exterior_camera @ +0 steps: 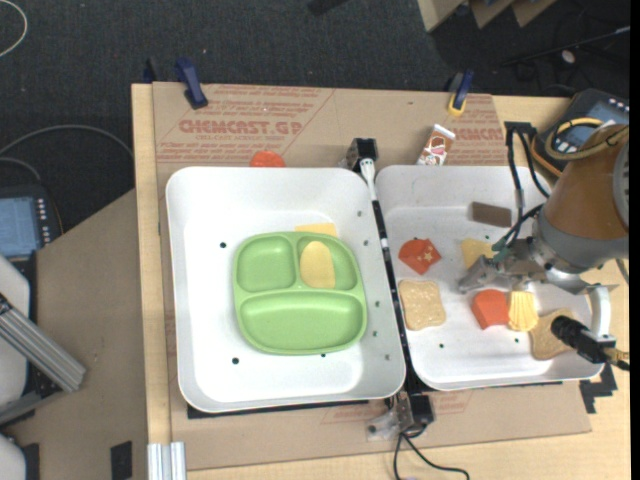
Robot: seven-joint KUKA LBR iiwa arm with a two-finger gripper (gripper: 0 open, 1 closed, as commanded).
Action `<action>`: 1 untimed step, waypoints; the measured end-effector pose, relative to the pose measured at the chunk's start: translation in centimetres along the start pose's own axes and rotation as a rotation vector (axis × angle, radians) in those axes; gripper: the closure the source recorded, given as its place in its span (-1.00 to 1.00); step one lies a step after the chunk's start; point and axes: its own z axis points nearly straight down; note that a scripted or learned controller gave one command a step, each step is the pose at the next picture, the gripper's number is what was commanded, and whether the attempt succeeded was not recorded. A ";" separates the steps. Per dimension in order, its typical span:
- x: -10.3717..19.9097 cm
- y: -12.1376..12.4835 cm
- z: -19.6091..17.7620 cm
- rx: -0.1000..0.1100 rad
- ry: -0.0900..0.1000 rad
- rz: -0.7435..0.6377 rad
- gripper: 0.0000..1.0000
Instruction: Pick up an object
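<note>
Gripper: two-finger metal gripper [487, 271] hangs low over the right shallow white bin [440, 363], below the grey arm with its orange band [590, 203]; whether anything is pinched cannot be told from this slanted view.
Writing: red print on the brown cardboard sheet [330, 118] under the bins reads "CHEMCAST", repeated at the far left and far right; a small red-and-white carton [436, 146] lies on it far of the right bin, its print too small to read.
Objects in right bin: orange-red block [491, 308] touching a yellow ridged piece [522, 310], both just near of the gripper; red strawberry-like toy [419, 255] to the left; tan bread-slice toy [422, 304] near-left; pale yellow chunk [472, 252] beside the gripper tip; brown flat rectangle [490, 213] on the far side.
Left bin: left shallow white bin [200, 218] holds a green three-compartment plastic tray [295, 318], with a yellow oval piece [316, 264] in its far-right compartment and a yellow flat slab [316, 230] touching its far rim.
</note>
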 end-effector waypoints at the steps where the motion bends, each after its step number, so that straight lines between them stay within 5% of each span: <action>1: 8.6 -6.3 0.1 0.000 0.004 -0.010 -1.00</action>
